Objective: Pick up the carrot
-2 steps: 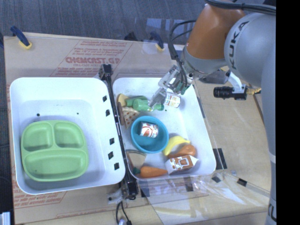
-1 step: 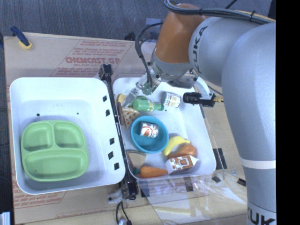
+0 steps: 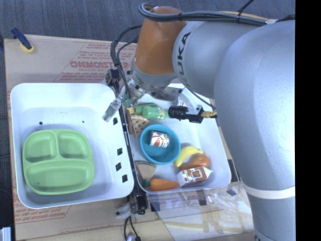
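While tool [image 3: 116,106] state is unclear, carrot [image 3: 162,185] in right bin [image 3: 220,149], green tray [image 3: 58,160] in left bin [image 3: 20,104]

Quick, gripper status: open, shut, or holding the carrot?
Gripper: cannot be told from this view; it sits at the top of the divide between the bins. The carrot lies in the right bin, not held.

Smooth grey metal-looking shell on the arm [image 3: 241,79], slightly glossy, with a satin orange band [image 3: 155,39]. Both white bins [image 3: 20,109] look like smooth plastic, faintly shiny. The green divided plate [image 3: 57,160] is matt plastic, the blue bowl [image 3: 159,144] glossier. The carrot [image 3: 163,185] at the right bin's near edge looks like smooth moulded plastic. Printed brown cardboard [image 3: 85,59] covers the bench, matt and dull.
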Controlling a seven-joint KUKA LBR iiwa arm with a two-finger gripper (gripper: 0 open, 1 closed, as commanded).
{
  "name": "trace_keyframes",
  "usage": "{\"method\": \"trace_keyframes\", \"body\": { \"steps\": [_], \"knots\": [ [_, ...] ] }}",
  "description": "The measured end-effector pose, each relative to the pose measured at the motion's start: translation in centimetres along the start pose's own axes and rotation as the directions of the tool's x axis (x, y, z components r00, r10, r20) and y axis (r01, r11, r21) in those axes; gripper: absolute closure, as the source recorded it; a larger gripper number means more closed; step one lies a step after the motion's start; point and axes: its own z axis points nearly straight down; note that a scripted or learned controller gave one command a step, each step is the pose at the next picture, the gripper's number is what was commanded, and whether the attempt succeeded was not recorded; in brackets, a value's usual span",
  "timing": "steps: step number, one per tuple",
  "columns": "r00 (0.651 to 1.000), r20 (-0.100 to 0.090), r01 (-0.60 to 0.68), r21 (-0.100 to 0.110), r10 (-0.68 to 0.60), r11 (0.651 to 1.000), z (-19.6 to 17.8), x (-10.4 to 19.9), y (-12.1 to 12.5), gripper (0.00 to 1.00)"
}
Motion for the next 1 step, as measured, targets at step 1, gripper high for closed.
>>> {"method": "trace_keyframes", "body": {
  "steps": [1],
  "knots": [
    [1.000,0.007,-0.028,-0.007,0.028,1.000,-2.82,-1.86,3.79,0.00]
  ]
}}
